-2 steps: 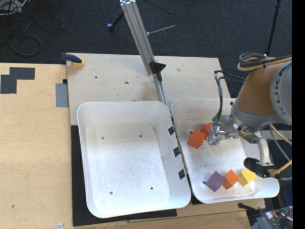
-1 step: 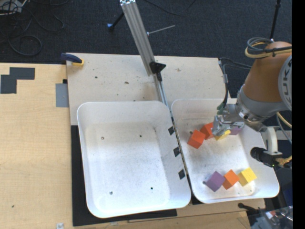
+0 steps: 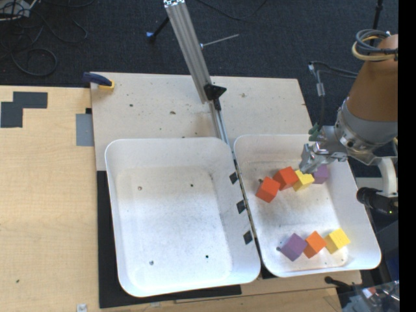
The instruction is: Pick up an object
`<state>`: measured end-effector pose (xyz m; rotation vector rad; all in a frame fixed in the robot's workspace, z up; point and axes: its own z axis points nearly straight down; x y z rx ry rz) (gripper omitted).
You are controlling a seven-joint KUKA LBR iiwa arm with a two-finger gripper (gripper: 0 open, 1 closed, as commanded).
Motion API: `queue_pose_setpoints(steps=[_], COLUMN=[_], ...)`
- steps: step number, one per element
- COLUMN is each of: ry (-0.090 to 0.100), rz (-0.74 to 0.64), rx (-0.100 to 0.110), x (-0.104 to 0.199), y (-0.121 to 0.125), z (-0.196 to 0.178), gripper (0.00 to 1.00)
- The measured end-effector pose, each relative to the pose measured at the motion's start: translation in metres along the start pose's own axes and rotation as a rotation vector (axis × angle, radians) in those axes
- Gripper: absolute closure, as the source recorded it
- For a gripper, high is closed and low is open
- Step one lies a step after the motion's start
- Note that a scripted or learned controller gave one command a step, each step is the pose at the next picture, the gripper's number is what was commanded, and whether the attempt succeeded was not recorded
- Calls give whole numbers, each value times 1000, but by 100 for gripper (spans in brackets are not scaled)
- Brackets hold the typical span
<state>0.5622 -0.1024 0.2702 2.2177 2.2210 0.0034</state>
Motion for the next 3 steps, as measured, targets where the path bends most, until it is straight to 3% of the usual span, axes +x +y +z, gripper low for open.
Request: queue_pose_setpoints(steps=[1, 3], ry=[3, 2], rz=[-3, -3], rx=[7, 6], x=[61, 154], y=[1, 20], z=[6, 15], gripper=[100, 100])
